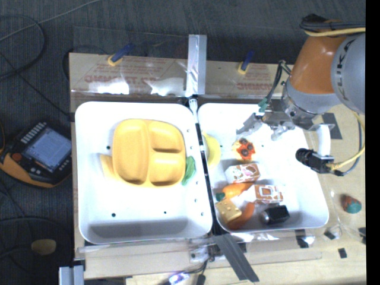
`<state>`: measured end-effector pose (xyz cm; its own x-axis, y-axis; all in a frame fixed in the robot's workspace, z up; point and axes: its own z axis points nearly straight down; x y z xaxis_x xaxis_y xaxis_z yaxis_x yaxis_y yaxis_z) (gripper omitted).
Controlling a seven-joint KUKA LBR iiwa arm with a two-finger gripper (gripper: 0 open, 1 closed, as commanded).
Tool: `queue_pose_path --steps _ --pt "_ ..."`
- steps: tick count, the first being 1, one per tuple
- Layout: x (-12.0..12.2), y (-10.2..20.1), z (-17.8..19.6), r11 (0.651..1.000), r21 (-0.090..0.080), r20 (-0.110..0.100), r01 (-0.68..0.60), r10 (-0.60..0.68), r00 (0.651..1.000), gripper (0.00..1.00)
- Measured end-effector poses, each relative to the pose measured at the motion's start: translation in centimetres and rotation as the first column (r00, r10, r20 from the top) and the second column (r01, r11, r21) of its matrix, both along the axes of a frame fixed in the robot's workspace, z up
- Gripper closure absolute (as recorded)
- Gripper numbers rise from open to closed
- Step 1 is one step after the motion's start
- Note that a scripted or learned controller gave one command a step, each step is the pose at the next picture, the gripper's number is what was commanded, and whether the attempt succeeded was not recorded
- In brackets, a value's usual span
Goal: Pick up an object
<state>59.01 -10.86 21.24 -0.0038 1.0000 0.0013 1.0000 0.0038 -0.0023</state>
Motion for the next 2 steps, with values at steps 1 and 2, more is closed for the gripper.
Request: queue_pose_path --steps 1,2 --pt "0.8 -2.5 -7.5 1.0 -0.003 0.0 -0.005 0.005 1.0 0.0" --pt "-4.2 -5.5 -12.2 1.0 -0.003 0.011 -0.017 0.017 1.0 0.0"
